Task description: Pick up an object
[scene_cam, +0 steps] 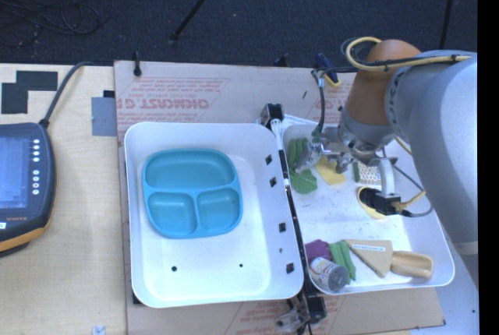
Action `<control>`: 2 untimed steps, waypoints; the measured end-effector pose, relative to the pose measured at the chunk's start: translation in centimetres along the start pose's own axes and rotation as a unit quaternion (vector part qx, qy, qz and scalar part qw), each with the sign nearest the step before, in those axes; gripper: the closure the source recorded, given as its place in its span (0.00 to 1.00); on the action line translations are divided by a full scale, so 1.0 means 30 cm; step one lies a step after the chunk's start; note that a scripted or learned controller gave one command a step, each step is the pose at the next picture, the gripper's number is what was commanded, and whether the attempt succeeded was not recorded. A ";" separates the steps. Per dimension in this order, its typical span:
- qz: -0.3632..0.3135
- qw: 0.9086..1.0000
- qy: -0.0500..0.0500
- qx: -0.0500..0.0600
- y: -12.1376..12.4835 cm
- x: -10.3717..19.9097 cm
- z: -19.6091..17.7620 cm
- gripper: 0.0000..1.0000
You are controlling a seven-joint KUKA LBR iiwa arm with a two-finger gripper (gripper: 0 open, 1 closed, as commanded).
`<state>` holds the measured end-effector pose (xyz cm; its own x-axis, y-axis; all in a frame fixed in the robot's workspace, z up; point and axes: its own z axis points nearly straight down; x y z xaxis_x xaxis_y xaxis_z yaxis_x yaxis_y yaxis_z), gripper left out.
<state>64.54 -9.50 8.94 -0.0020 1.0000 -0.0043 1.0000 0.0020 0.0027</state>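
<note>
My gripper (327,162) hangs low over the upper left part of the right bin (437,244), open. A yellow object (334,177) lies just below its fingers, touching nothing that I can see between them. A green object (301,172) lies right beside it to the left, against the bin's left wall. Nothing is held. Along the front of the right bin lie a purple piece (316,250), a green strip (341,260), a small grey can (333,276), a tan wedge (374,255) and a tan roll (412,265).
The left bin (156,263) holds a blue divided plate (192,192). A divider with black clips (282,201) separates the bins. A teach pendant (19,178) lies on the bench at far left. The arm's grey body (444,139) covers the right bin's far right.
</note>
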 end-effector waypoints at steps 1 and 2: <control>-0.001 1.000 0.003 0.002 0.001 0.005 -0.029 1.00; -0.002 1.000 0.003 0.002 0.000 0.007 -0.026 0.00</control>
<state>64.55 -9.29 9.73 -0.0059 1.0000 0.0022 1.0000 0.0060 -0.0020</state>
